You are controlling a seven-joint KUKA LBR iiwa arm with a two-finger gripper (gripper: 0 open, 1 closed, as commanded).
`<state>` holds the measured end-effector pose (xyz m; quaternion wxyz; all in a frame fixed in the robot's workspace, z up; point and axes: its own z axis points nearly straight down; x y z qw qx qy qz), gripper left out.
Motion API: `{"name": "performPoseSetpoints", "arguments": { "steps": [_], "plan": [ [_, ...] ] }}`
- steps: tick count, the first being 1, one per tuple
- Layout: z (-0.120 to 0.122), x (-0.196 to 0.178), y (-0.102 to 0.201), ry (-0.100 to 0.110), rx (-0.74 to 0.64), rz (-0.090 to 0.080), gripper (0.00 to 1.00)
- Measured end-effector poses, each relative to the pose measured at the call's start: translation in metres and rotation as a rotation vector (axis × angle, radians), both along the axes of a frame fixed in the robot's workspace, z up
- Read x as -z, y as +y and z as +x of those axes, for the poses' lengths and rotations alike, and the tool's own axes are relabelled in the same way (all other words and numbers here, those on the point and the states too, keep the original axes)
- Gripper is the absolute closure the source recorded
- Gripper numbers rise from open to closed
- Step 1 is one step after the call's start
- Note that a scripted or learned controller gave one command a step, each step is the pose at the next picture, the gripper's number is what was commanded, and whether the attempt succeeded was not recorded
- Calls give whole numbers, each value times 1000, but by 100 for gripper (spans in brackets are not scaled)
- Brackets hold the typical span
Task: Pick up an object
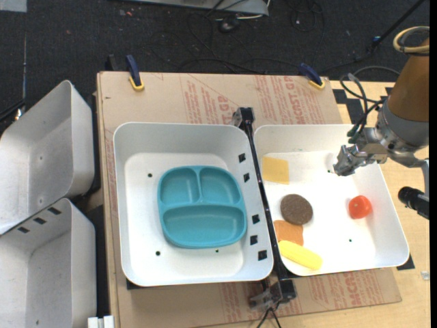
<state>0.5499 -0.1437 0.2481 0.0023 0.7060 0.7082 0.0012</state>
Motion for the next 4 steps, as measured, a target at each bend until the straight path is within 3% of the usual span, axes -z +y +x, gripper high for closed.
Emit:
{"name": "performPoseSetpoints", "arguments": {
  "steps": [4],
  "plan": [
    [27,6,226,3,-5,3,100]
  ]
}}
